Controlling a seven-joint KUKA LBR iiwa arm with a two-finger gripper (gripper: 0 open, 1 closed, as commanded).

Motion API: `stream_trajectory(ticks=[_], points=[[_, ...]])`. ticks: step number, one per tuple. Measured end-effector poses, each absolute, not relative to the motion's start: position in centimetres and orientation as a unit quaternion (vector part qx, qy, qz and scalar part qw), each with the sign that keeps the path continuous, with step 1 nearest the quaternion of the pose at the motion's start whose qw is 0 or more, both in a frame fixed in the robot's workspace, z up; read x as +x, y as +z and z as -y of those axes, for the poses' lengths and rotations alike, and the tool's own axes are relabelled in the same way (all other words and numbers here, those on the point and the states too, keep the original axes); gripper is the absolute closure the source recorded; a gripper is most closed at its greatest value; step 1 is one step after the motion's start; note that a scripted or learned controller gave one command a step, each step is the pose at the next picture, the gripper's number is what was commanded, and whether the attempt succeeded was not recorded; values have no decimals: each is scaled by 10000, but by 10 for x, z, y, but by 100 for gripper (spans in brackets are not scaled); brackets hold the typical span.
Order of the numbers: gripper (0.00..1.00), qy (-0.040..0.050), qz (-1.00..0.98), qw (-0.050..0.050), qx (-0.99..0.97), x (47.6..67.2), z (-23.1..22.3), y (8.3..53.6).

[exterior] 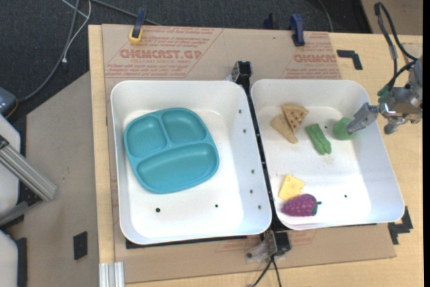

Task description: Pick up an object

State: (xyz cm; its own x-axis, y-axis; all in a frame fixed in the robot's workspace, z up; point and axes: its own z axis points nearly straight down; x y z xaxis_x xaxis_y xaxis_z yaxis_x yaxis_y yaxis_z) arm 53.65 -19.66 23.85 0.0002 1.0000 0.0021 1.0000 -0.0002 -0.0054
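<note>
Reaching in from right, low over right bin (376,165). Claw (357,123) at bin's right side, tips against a round green piece (342,128); spread or pinching: can't tell. In same bin: green pepper (318,138) just left of it, waffle wedges (289,121), cheese (290,186) touching purple grapes (299,205). Left bin (134,212): teal divided plate (172,149). Cardboard (161,50) on table reads "CHEMCAST GP". Blue clamps (139,23) at rear.

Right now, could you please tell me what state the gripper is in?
Gripper: at the right bin's right edge beside a green object; open or shut cannot be told.
</note>
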Motion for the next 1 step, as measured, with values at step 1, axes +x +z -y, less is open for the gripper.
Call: stream_trajectory(ticks=[1], points=[[0,12,7071,33,-7071,545,199,184]])
